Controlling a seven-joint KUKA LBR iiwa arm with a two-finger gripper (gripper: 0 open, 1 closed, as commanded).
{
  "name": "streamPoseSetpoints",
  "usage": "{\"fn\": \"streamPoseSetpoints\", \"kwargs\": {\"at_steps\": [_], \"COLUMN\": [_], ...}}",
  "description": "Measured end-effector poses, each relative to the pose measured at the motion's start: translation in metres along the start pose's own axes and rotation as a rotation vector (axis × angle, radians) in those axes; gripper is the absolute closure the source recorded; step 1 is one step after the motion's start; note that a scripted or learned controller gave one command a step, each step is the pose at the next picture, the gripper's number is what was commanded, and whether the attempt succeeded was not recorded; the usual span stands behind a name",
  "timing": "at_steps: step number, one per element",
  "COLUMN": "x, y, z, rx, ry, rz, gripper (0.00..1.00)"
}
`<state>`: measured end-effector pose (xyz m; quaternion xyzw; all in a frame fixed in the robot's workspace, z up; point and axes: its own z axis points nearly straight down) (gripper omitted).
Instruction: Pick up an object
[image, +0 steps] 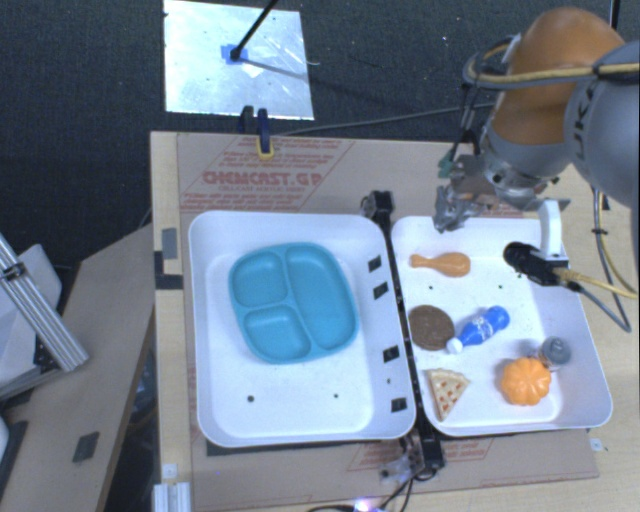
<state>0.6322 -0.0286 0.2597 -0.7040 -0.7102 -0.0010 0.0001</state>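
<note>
I'm reading red lettering "CHEMCAST GP" printed on the brown sheet (270, 165) covering the worktop, behind the left bin (215, 330); the smaller red print around it is too blurred to read.

Turquoise tray (293, 302), tan drumstick (442, 263), brown disc (431, 326), blue bottle (483, 327), orange pumpkin (526, 381) in 2 white bins (220, 400).

Divided tray (293, 302) in left bin (215, 400), drumstick (441, 263), cookie (431, 326), bottle (480, 328), pizza slice (446, 390), pumpkin (526, 381) in right bin (590, 400)
</note>
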Motion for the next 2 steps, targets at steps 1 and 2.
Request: {"fn": "streamPoseSetpoints", "kwargs": {"at_steps": [1, 2], "x": [0.058, 0.113], "y": [-0.007, -0.017], "z": [0.008, 0.014], "rx": [0.000, 0.001], "ry": [0.001, 0.001], "rz": [-0.001, -0.001], "gripper": [1.00, 1.00]}}
